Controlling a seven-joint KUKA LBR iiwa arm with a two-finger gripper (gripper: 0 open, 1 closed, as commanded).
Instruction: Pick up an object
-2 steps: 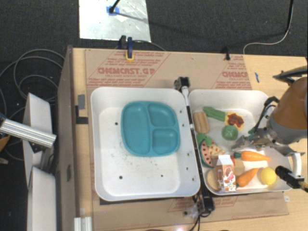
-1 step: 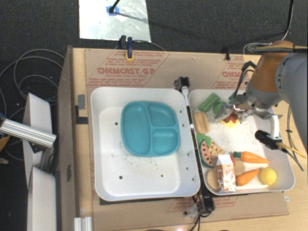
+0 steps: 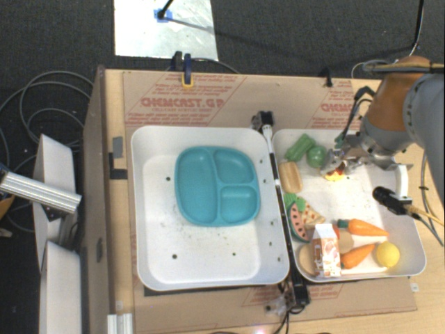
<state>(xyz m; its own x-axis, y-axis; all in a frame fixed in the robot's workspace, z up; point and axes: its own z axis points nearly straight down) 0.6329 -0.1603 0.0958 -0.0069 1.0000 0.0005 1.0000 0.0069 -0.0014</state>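
Tool (image 3: 338,165) low, arm (image 3: 403,110) bent downward

Two smooth white plastic bins (image 3: 153,256) sit on matt brown cardboard (image 3: 208,99); the turquoise divided plate (image 3: 216,186) looks like glossy plastic, the carpet (image 3: 55,33) dark and rough.

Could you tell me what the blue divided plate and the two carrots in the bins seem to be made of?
Plate: probably moulded plastic, judging by its even turquoise colour, soft sheen and rounded compartments. Carrots: likely toy plastic, given the uniform orange and smooth surface, though rubber or foam can't be ruled out.
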